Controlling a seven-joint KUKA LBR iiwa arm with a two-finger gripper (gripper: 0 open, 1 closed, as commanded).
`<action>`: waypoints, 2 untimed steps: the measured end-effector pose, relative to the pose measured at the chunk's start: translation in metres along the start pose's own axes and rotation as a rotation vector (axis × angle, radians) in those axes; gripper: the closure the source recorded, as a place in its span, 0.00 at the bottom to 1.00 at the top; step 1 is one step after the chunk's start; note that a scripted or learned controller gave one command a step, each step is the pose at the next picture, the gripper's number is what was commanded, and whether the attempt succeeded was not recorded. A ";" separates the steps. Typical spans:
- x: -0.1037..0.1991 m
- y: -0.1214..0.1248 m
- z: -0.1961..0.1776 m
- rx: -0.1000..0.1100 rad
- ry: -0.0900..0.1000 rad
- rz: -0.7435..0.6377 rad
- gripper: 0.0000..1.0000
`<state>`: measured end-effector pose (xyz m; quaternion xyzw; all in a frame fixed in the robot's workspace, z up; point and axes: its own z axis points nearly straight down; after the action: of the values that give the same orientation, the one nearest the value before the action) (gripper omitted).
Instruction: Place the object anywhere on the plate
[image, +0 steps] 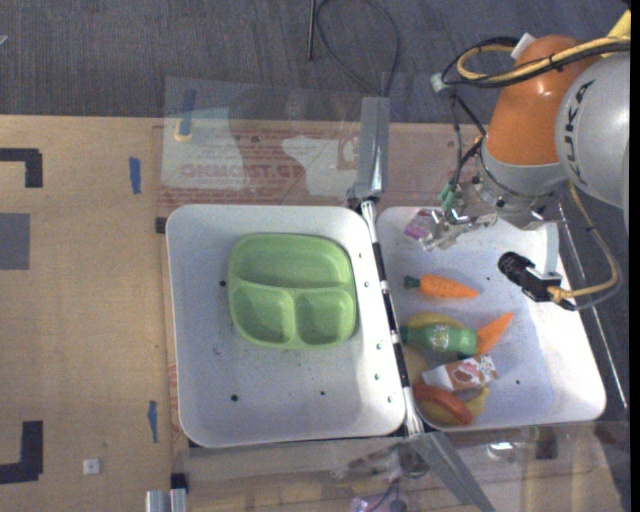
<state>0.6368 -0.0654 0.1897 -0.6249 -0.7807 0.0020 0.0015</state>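
Bottom of right bin (575, 395): red-and-yellow toy (450, 405) against the divider, small white-and-red packet (462, 374) touching it just above. Next up, green bottle-shaped item (440, 339) with orange carrot piece (495, 331) at its right end. Whole carrot (445, 288) farther back, lying flat, apart from the rest. Green three-compartment plate (292, 290) in left bin (200, 380), nothing on it. Gripper (445, 226) over right bin's far left corner, nothing seen between fingers; opening width can't tell.

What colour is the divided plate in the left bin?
Light green, all over. The plate shows plainly in the camera view, lying in the left bin.
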 end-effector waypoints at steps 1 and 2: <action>-0.017 -0.050 0.079 -0.035 -0.005 0.017 1.00; 0.033 -0.131 0.006 -0.003 0.002 -0.005 1.00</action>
<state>0.5020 -0.0620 0.1843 -0.6229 -0.7823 0.0001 0.0010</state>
